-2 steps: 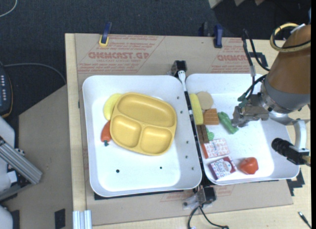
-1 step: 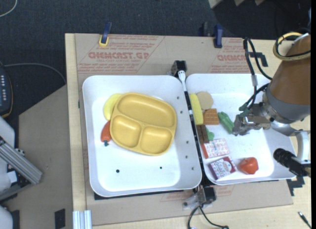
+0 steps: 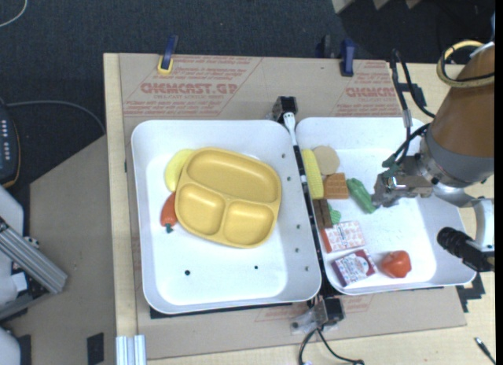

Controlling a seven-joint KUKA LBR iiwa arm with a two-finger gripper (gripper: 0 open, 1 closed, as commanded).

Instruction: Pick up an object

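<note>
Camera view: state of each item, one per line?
yellow tray: upright, left bin, partly over a banana and an orange-red item
corn: lying flat, right bin
green item: lying flat, beside gripper
red tomato: resting, right bin
two packets: flat, side by side

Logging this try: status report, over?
Tool low in right bin, beside green piece. Grasp unconfirmed. Red tomato and packets lie apart.

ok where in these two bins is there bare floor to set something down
Left bin: a bare strip along the near edge, below the yellow divided plate, plus the near right corner. Right bin: an open patch between the green piece, the red tomato and the gripper. Its left edge is crowded with corn, packets and other food.
</note>
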